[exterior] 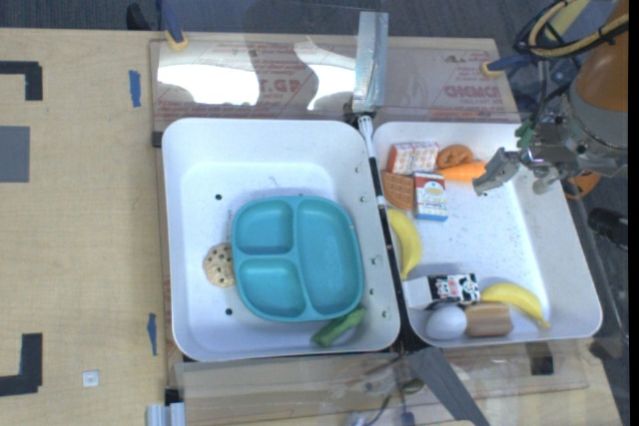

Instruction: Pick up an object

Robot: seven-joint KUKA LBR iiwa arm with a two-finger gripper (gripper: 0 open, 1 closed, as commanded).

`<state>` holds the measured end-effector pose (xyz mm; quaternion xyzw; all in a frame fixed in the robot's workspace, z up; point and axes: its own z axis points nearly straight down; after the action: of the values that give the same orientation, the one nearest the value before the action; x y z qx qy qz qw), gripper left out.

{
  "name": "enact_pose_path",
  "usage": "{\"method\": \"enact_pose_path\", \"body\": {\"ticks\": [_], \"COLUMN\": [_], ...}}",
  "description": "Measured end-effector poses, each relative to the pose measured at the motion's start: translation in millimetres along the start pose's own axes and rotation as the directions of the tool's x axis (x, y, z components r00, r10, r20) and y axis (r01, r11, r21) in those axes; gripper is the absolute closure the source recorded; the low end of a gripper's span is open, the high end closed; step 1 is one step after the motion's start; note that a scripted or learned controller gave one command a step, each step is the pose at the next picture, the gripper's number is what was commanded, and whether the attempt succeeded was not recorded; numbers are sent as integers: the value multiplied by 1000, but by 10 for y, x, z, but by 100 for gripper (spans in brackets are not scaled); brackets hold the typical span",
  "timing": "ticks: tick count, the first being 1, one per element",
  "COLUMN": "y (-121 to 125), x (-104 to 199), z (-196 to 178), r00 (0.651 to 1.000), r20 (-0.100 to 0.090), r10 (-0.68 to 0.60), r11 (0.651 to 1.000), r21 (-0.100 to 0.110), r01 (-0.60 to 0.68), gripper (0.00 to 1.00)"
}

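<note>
I am hovering my gripper (496, 173) over the right bin's (559, 254) far edge, beside the carrot (461, 172). I cannot tell its state.

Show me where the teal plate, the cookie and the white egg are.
teal plate (344, 249): camera view, bare right compartment.
cookie (217, 264): camera view, its visible left half.
white egg (446, 321): camera view, middle of shell.

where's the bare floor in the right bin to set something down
The right bin has bare floor mid-right, between the small carton and the banana by the front wall. It is crowded along the back left, where the carrot lies, and the front edge, around the egg.
</note>
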<state>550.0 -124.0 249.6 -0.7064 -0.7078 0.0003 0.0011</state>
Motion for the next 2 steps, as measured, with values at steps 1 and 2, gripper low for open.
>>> {"method": "enact_pose_path", "body": {"ticks": [1,2], "y": [679,374], "x": [-59,30], "z": [550,595], "r00": [988,999], "r20": [1,0], "r10": [155,-35], "r11": [988,999], "r21": [1,0], "r01": [-155,35], "gripper": [0,0]}}
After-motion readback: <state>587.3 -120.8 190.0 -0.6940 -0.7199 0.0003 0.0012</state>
